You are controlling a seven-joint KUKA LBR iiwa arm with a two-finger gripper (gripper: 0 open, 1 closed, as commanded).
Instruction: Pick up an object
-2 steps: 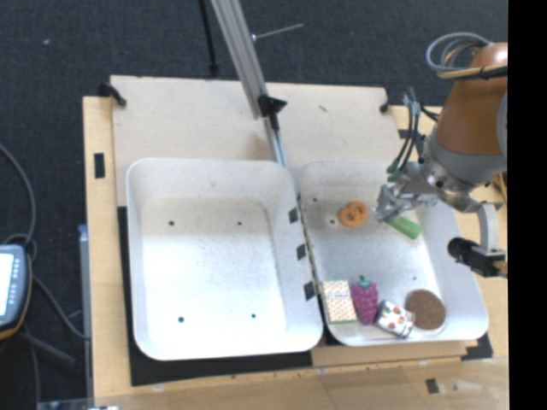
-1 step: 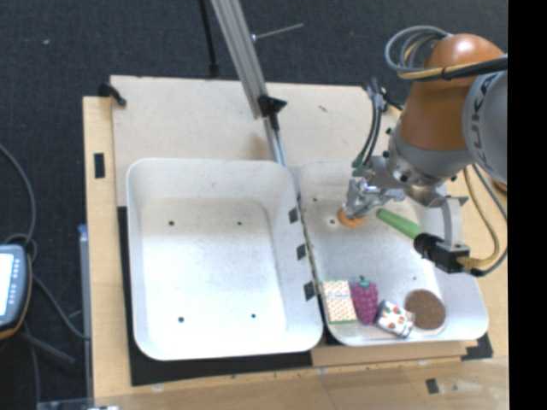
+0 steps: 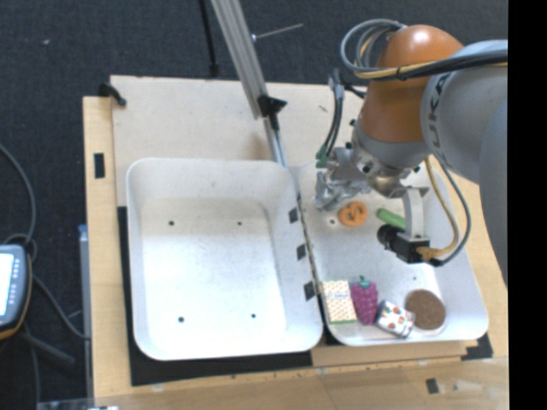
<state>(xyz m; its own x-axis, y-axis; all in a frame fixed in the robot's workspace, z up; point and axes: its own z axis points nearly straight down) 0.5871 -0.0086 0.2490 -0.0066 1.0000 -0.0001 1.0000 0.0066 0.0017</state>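
Camera view: arm (image 3: 444, 101) comes in from the right and hangs over the far end of the right bin (image 3: 466, 293). Gripper (image 3: 332, 196) sits low near that bin's left wall, close to the divider between the two bins. Can't tell from this angle what state it's in; the wrist body hides the tips.

Nearest candidate is the orange round piece (image 3: 351, 214). It lies on the bin floor just beside the gripper, a little toward the right and toward the near end. Looks roughly round with a darker centre, so no clear long axis; approach angle probably doesn't matter much. I judge it apart from the gripper, not held, though the gap is too tight to be sure.

A green piece (image 3: 391, 218) lies just right of it, partly under the arm's black fitting.

Other stuff clusters at the near end of the right bin: yellowish box (image 3: 339, 301), purple item (image 3: 364, 301), red-and-white spotted block (image 3: 395, 318), brown disc (image 3: 425, 309). All well apart from the gripper.

Left bin (image 3: 141, 229) holds nothing I can make out.

Pick not yet made, by my read.
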